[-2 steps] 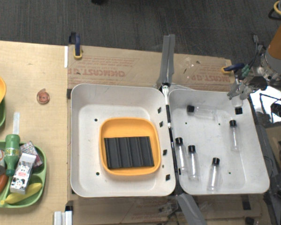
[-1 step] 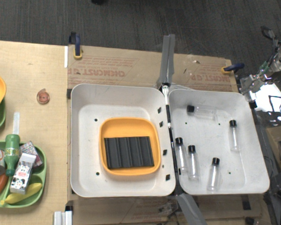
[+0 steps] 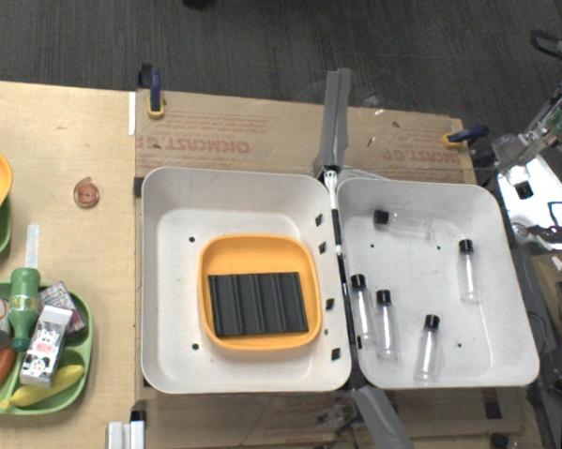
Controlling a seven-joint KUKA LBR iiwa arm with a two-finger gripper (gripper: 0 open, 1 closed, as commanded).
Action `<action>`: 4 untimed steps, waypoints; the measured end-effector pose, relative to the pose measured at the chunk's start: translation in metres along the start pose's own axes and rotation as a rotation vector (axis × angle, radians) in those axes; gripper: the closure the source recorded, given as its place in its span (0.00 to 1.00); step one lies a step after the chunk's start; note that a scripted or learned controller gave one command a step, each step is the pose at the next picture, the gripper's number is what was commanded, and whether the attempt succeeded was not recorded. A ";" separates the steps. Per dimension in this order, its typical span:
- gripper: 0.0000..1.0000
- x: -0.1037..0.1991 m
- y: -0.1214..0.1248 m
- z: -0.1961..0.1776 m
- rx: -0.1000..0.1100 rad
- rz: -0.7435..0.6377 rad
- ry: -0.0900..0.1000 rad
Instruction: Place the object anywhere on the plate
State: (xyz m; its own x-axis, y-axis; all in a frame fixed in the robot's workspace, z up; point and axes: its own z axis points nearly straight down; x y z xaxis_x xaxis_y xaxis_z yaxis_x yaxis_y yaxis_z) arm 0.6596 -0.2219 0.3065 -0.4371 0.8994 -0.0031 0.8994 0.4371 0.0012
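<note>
The left bin (image 3: pixel 157 259) holds an orange plate (image 3: pixel 261 251) with a dark ribbed insert (image 3: pixel 258 302) lying flat at its middle; the right bin (image 3: pixel 504 277) holds five clear vials with black caps, scattered apart: one (image 3: pixel 399 222) on its side near the top, one (image 3: pixel 468 268) toward the right, one (image 3: pixel 359 307) beside the left wall, one (image 3: pixel 385 320) just right of it, one (image 3: pixel 428 344) lower down; whether the gripper is released or clenched I cannot tell; on the desk (image 3: pixel 69 142) to the left stands a green tray (image 3: pixel 76 368) of toy food.
</note>
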 end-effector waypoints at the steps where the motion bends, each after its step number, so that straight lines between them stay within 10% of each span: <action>1: 1.00 -0.001 0.000 -0.116 0.000 -0.240 0.001; 2: 1.00 0.047 -0.097 0.013 0.001 -0.450 0.004; 3: 1.00 0.007 -0.013 -0.054 -0.002 -0.551 0.000; 4: 1.00 0.004 -0.009 -0.109 -0.003 -0.769 -0.001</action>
State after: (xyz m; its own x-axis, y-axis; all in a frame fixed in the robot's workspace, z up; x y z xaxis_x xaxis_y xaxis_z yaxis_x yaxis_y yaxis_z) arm 0.6491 -0.2220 0.4154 -0.9397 0.3419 -0.0055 0.3419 0.9397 0.0007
